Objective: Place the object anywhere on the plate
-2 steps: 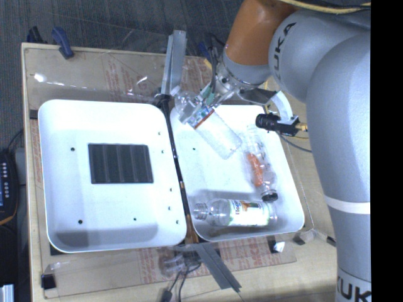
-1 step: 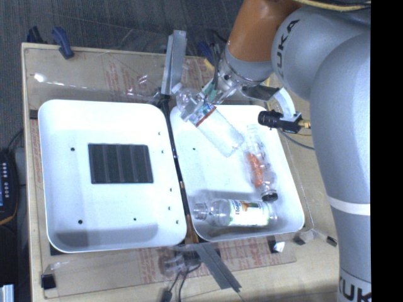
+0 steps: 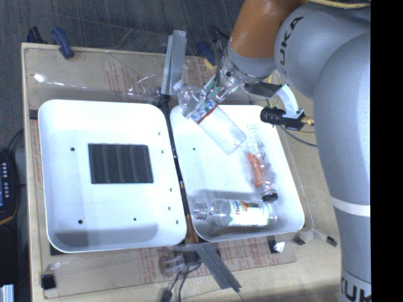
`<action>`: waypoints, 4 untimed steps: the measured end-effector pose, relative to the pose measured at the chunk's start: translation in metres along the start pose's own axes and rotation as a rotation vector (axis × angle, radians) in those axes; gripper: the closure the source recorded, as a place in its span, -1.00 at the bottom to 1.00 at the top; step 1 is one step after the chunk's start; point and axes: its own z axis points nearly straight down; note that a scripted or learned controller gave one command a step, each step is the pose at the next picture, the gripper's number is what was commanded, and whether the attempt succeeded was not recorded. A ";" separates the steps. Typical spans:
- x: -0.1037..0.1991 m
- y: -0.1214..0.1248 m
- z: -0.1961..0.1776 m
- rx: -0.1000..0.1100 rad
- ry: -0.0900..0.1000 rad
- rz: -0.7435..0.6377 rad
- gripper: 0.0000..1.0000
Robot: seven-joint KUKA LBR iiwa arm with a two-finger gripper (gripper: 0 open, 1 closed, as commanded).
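Arm (image 3: pixel 327 74) comes in from the right w/ the gripper (image 3: pixel 204 102) low over the top-left corner of the right bin (image 3: pixel 208 175), just beside the wall it shares w/ the left bin (image 3: pixel 63 113). A clear bottle (image 3: pixel 225 132) lies slanted right under the gripper, its upper end meeting it and its body running down-right into the bin. Likely the pick target, since it's nearest the tool. Can't tell whether the gripper is closed on it or open. Tool and bottle are both see-through and overlap, so not calling it held. Two more bottles in the same bin: one w/ orange bits (image 3: pixel 257 165) along the right side, and one w/ a white label (image 3: pixel 242 213) on its side against the near wall. Both are well apart from the gripper. The plate (image 3: pixel 121 163), a dark ridged rectangle, sits mid left bin w/ nothing on it, so the task looks early, at the grasp stage. The next move would need a lift high enough to clear the shared wall, then a carry left. Risk: a round, slick bottle taken near its end may swing or slip out. Blue clamps (image 3: pixel 63 43) at the far edge pin the sheet to the surface (image 3: pixel 94 68).
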 end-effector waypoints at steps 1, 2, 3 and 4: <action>0.039 -0.004 0.038 0.004 0.006 -0.341 1.00; 0.039 -0.004 0.038 0.004 0.006 -0.341 -1.00; 0.103 -0.065 0.035 0.004 0.005 -0.258 -1.00; 0.095 -0.082 0.047 0.004 0.007 -0.480 -1.00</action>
